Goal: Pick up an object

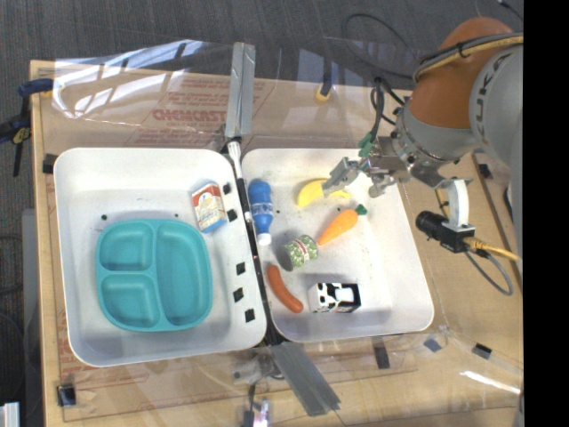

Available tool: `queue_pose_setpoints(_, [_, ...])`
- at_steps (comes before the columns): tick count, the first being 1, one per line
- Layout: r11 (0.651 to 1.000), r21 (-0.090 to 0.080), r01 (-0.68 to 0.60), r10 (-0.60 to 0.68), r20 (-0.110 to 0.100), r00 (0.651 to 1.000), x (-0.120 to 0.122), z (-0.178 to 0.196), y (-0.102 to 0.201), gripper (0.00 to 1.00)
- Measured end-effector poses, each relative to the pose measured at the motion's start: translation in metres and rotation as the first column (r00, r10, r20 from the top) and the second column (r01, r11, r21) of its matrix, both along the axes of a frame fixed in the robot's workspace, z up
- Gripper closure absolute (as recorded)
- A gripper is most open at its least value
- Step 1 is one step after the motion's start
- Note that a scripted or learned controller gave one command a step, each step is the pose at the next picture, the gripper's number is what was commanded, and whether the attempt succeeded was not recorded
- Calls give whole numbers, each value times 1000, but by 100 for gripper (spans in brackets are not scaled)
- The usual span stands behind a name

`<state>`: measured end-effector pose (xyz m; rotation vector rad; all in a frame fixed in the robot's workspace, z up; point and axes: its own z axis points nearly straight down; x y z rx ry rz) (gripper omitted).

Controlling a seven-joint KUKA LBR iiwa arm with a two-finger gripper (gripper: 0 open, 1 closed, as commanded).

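**Counter, two bins, one arm: contents by size**

Counter point(116, 87): wood-toned, partly under clear plastic sheeting; carries two shallow white bins side by side.

Arm point(467, 69): grey with an orange band above the wrist, entering from the right and angled down and leftward over the upper part of the right bin.

Left bin point(80, 176): holds a teal divided plate point(155, 274) lying flat toward its lower left, and a small red-and-white carton point(208, 206) near its upper right corner, just beside the divider.

Right bin point(400, 265): holds the loose items listed below.

Claw point(358, 179): fingers spread wide with nothing between them, poised above the bin's upper middle, one finger tip close over the yellow banana point(309, 192), the other near the leafy end of the carrot.

Blue-and-white bottle point(260, 210): lying along the left wall.

Orange carrot point(340, 224): tilted, green top pointing up-right, just below the claw.

Red sausage point(284, 289): lower left, diagonal.

Black-and-white cow-patterned block point(335, 297): lower middle, just right of the sausage.

Green speckled ball-like toy point(300, 251): centre, between bottle and carrot.
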<state>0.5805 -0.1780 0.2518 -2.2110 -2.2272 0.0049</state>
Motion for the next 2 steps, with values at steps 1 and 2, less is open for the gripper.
queue_pose_setpoints(1, [998, 1, -55, 55, 0, 998, 23, -53, -32, 0])
queue_pose_setpoints(2, [993, -1, -122, 122, 3, 993, 16, -160, -31, 0])
